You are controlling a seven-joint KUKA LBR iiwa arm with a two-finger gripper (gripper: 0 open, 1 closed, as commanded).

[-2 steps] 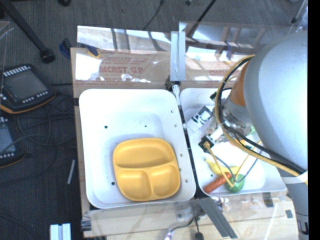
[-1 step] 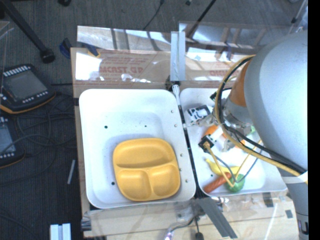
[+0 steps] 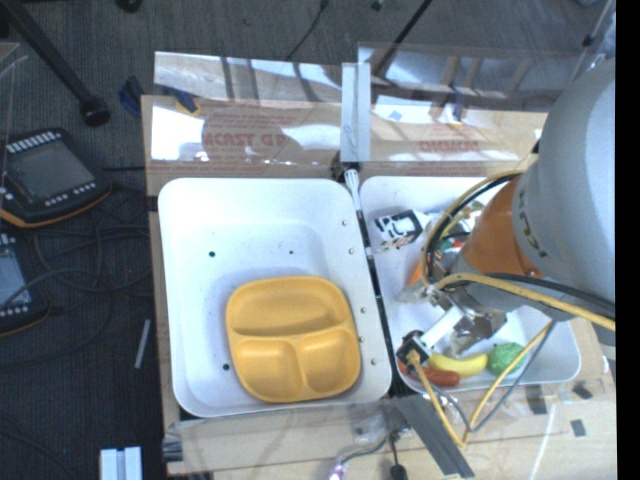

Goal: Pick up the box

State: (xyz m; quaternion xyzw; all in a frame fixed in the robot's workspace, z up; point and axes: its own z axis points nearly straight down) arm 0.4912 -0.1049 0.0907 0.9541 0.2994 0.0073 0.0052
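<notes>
A small white and black box [image 3: 398,226] lies at the far left of the right bin [image 3: 565,368], close to the wall between the two bins. The arm reaches down into the same bin, and my gripper [image 3: 462,330] hangs low over the near half, well in front of the box and apart from it. It is just above a yellow banana [image 3: 458,364]. The arm's bulk and its cables hide the middle of this bin.
Beside the banana lie a green item [image 3: 506,355] and a red item [image 3: 414,373] at the bin's near edge. In the left bin [image 3: 200,228] sits a yellow divided plate [image 3: 293,336]. Yellow cables loop around the wrist.
</notes>
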